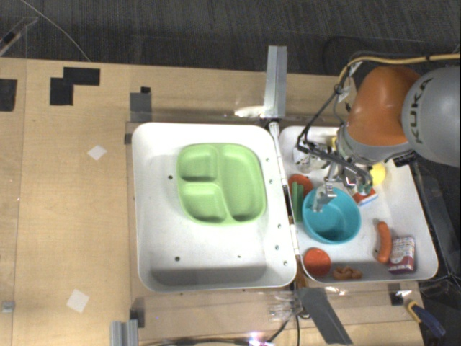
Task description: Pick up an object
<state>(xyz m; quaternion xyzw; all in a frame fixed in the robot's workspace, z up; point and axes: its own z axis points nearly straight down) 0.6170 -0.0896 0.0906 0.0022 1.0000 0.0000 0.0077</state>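
My gripper [330, 191] hangs low in the right bin [425, 251], just above the far rim of a teal bowl [333, 220]. Its metal fingers point down at the bowl's upper edge; I see nothing between them. Around the bowl lie a red and green item [297, 187] to its left, an orange-red ball [316, 259] in front, a small brown piece [347, 272], an orange sausage shape [383, 240] and a dark red packet [403, 254]. A yellow item [377, 172] peeks out under the wrist.
The left bin [155, 215] holds a green divided tray [218, 182]. A metal post [275, 81] stands behind the join of the two bins. The grey arm with its orange band [378, 107] covers the right bin's far corner.
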